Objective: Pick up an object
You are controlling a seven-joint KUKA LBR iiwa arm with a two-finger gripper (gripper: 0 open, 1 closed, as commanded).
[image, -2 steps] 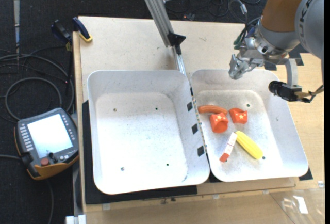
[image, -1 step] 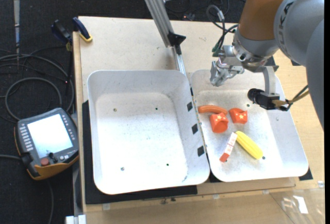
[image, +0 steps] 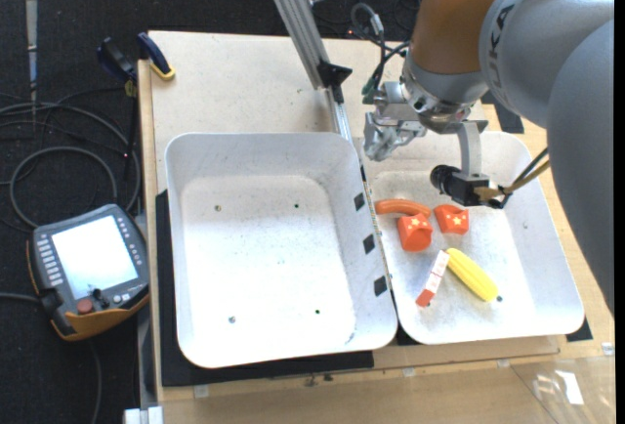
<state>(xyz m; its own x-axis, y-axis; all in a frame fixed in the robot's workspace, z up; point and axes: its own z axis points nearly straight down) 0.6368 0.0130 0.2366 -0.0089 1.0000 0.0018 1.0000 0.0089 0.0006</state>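
the orange sausage (image: 401, 207) lies near the right bin's (image: 547, 310) far left corner, just under the gripper (image: 383, 143), whose finger state i cannot tell, so descend straight and centred.

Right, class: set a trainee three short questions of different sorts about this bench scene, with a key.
1. True or false: the yellow corn cob lies in the left bin.
2. Multiple choice: the pincer hangs over which spot? A) the far left corner of the right bin; B) the middle of the left bin; C) the teach pendant.
3. Fill in: the white and red tube lies right beside the ____.

Key: 1 false; 2 A; 3 corn cob.
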